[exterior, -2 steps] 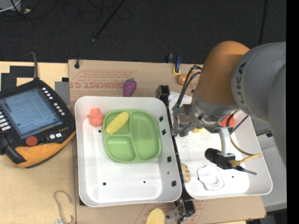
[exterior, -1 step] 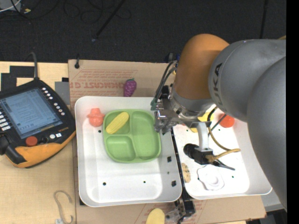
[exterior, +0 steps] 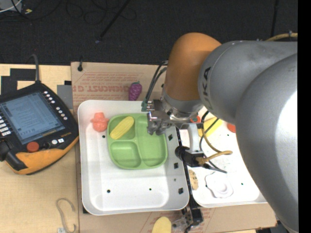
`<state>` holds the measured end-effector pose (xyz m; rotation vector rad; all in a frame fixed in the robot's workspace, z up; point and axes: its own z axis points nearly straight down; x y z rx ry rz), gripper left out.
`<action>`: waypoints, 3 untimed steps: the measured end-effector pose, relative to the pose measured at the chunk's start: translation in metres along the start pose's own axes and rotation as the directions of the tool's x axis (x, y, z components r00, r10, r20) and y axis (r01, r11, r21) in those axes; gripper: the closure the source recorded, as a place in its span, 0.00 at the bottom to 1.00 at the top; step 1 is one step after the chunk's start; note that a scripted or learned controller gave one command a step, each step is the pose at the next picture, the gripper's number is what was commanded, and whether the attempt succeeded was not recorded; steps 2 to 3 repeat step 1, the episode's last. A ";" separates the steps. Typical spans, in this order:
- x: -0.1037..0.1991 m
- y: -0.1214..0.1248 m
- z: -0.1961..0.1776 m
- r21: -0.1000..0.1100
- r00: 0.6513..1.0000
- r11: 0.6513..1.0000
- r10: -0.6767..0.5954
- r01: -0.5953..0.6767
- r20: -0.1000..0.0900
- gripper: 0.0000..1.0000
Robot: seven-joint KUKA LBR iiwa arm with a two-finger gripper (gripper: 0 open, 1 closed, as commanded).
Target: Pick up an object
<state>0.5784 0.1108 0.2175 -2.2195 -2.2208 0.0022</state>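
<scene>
At the bench's left edge a teach pendant [exterior: 30, 125] is lying on the bare wood, well apart from the bins. In the left bin [exterior: 97, 188] a green divided plate [exterior: 138, 154] is being carried toward the bin's far side, with a yellow corn cob [exterior: 121, 126] lying in its far-left compartment and a small orange toy [exterior: 99, 122] resting just beside the plate, near the bin's far-left corner. A purple object [exterior: 135, 90] is sitting on the cardboard just beyond the bin's far rim. The gripper [exterior: 154, 123] is being held over the plate's far edge, right of the corn; whether it is wide or narrow cannot be told, and nothing is being seen carried by it. The pick is therefore being judged as not yet done: descent, closing and lifting are all being left to do. In the right bin [exterior: 243, 191] a yellow item [exterior: 214, 125] and some dark, thin pieces are being largely covered by the grey arm [exterior: 257, 110], so they are hard to name. A yellow object [exterior: 162, 224] is being cut off at the bench's near edge.
</scene>
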 end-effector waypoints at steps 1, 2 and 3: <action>0.000 -0.001 -0.003 0.000 1.000 1.000 0.003 -0.003 0.001 1.00; 0.000 -0.001 -0.003 0.000 1.000 1.000 0.003 -0.003 0.001 1.00; 0.000 -0.001 -0.003 0.000 1.000 1.000 0.003 -0.003 0.001 1.00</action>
